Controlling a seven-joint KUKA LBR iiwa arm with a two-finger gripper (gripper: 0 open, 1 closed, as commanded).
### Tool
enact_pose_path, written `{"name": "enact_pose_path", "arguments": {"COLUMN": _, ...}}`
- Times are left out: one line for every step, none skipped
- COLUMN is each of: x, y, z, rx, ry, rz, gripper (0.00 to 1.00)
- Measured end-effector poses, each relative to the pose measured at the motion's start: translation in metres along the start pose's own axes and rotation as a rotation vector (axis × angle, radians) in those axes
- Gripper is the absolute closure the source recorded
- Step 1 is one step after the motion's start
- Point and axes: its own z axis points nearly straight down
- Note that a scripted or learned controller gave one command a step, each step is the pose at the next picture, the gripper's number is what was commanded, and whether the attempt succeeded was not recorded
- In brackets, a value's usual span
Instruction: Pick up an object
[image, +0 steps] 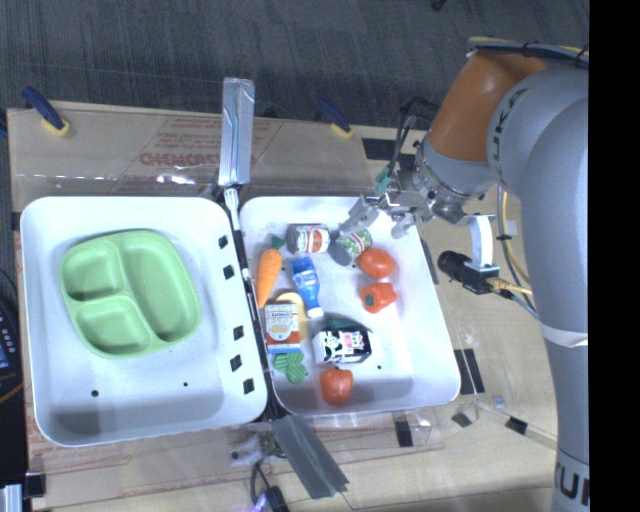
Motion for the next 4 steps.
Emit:
{"name": "enact_pose_path", "arguments": {"x": 0.065, "y": 0.009, "z": 0.122, "rx": -0.005, "ry": -0.005, "rz": 0.004, "gripper": 0.00}}
{"name": "enact_pose_path", "arguments": {"x": -0.009, "y": 0.009, "z": 0.087, "rx": -0.002, "ry": -0.001, "rz": 0.133, "gripper": 0.00}}
{"name": "enact_pose_path", "arguments": {"x": 0.043, "y": 0.005, "z": 0.124, "rx": 0.004, "ry": 0.001, "rz": 0.125, "gripper": 0.00}}
{"name": "enact_pose_path", "arguments": {"x": 0.072, "y": 0.032, "z": 0.123, "rx": 0.004, "ry": -0.001, "rz": 0.195, "gripper": 0.00}}
